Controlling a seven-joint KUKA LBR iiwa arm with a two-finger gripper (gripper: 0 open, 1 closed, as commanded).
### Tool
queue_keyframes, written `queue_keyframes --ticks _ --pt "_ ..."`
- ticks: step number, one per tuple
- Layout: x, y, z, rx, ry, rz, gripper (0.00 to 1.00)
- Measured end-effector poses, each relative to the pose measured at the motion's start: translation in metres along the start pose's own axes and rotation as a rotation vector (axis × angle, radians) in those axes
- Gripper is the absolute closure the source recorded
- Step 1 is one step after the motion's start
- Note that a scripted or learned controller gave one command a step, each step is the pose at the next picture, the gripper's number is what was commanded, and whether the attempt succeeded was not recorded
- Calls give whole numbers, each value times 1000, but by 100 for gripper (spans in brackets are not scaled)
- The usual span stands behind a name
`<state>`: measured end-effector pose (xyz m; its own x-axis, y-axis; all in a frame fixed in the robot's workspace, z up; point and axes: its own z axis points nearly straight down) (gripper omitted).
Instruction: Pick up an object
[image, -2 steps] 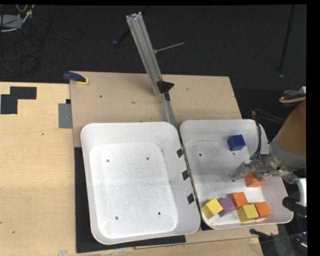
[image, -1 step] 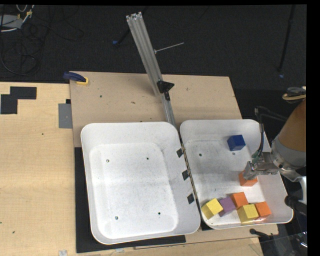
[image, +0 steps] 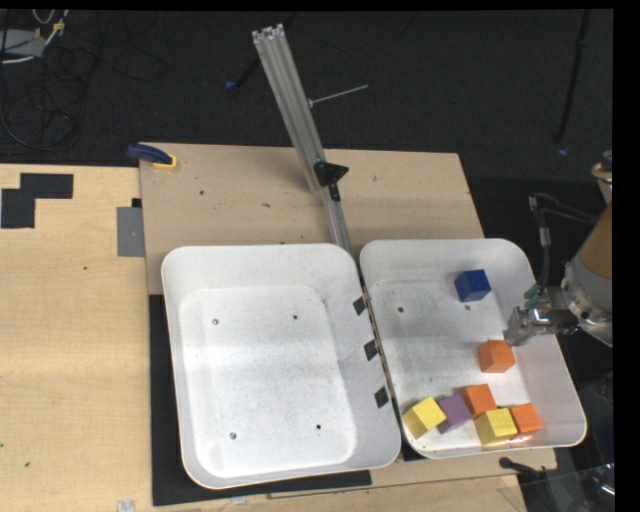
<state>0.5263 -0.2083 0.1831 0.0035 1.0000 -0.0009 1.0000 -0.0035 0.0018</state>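
Observation:
The right bin holds several small cubes. A blue cube lies toward its back. An orange cube sits alone near the right wall. Along the front wall lie a yellow cube, a purple cube, a second orange cube, another yellow cube and a third orange cube. My gripper reaches in over the right rim, just above and to the right of the lone orange cube. I see nothing held in it.
The left bin lies beside the right one, with black clips along the shared edge. A slanted metal rail rises behind the bins. A blue and yellow clamp sits at the bench's back left corner.

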Motion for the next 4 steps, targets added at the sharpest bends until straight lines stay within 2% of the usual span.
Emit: queue_keyframes --ticks 2,4 --pt "7 8 -104 -2 0 -6 100" --pt "116 46 -75 7 3 -8 100"
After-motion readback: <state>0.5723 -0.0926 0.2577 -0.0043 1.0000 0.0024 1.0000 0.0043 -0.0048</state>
